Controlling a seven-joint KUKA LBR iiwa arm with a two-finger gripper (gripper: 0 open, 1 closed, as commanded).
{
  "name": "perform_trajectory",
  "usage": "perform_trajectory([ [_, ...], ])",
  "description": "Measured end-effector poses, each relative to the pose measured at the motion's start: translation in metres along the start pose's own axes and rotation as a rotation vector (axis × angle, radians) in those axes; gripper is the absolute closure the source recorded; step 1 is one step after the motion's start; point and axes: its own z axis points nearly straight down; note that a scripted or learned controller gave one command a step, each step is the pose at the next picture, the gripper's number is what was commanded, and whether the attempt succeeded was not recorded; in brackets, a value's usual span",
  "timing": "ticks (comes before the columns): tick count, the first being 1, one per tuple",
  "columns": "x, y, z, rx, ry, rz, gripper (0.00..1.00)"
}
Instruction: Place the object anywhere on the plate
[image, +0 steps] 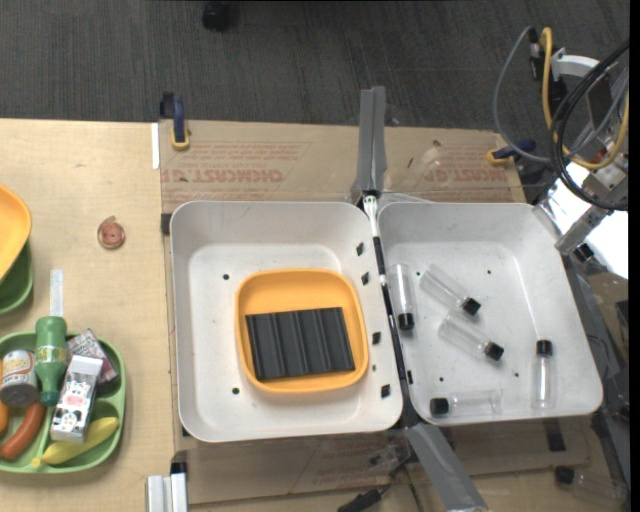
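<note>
Five clear plastic vials with black caps lie scattered in the right-hand shallow white bin. One vial lies along the bin's left wall. A second vial and a third vial lie slanted near the bin's middle. A fourth vial lies along the front edge, and a fifth vial lies near the right wall. None of them touches another.

The square orange plastic plate sits in the middle of the left-hand white bin, with a dark grey ribbed mat covering most of its floor.

At the tabletop's far right corner there are cables and what is probably part of the arm. The end effector cannot be picked out there, so I cannot tell whether it is apart or together.

No vial is on the plate yet, so the step in hand looks like the pick. The two middle vials are the better choice, since they lie clear of the walls. The grasp should cross the tube's width near its centre, because a round, smooth tube is likely to roll or squirt out if it is pinched near an end. For the release, a low drop over the ribbed mat should stop the vial rolling off the raised orange rim.
</note>
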Motion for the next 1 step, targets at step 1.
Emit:
perform_trajectory([
  [1, 0.0416, -0.0282, -0.0641, 0.003, 0.003, -0.209, 1.00],
])
